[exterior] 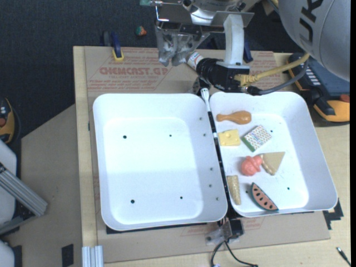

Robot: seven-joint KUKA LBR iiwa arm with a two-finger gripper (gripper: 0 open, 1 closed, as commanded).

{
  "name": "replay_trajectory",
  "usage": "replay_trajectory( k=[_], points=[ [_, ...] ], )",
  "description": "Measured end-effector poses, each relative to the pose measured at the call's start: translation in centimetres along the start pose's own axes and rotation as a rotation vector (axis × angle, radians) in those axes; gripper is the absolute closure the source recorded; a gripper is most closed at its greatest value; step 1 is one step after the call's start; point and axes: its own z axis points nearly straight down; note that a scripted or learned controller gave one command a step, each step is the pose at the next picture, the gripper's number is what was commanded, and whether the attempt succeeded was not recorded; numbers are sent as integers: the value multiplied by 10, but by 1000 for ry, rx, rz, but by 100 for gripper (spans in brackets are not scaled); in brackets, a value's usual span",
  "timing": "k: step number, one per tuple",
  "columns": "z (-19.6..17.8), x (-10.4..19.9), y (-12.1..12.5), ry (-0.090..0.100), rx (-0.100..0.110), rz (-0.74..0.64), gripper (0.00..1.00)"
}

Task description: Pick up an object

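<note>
On the desk (139, 71), seen from the one camera above, we log two shallow white bins side by side: the left bin (111, 149) and the right bin (311, 149), their inner rims touching.

The gripper (172, 52) hangs over the cardboard behind the bins, near the far corner of the left bin and apart from every object. Whether the jaws stand open or closed we cannot tell; the metal parts blur together, and we see nothing held between them.

Contents of the right bin, counted:
- one drumstick (233, 117), near the far wall;
- one yellow block (228, 138), just beside the inner rim;
- one patterned block (257, 137), tilted, just beside the yellow block;
- one pink lump (251, 164), touching or nearly touching
- one tan wedge (273, 162);
- one pale stick (235, 189), along the inner rim;
- one watermelon slice (262, 198), near the front wall.

Seven objects, one of each.

Step in hand, as we judge it: the approach, with no pick begun. To do it well, we would carry the arm across to the right bin and choose a piece standing free. The drumstick looks the safest, well apart from its neighbours. The pink lump and tan wedge crowd each other, and the pale stick hugs the rim, where a finger could strike the wall.
</note>
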Motion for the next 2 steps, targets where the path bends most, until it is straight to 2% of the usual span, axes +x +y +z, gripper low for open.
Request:
replay_trajectory(
  k=[1,2],
  points=[
    [-39,0,-20,-1,3,0,100],
    [103,0,-80,-10,27,-1,100]
  ],
)
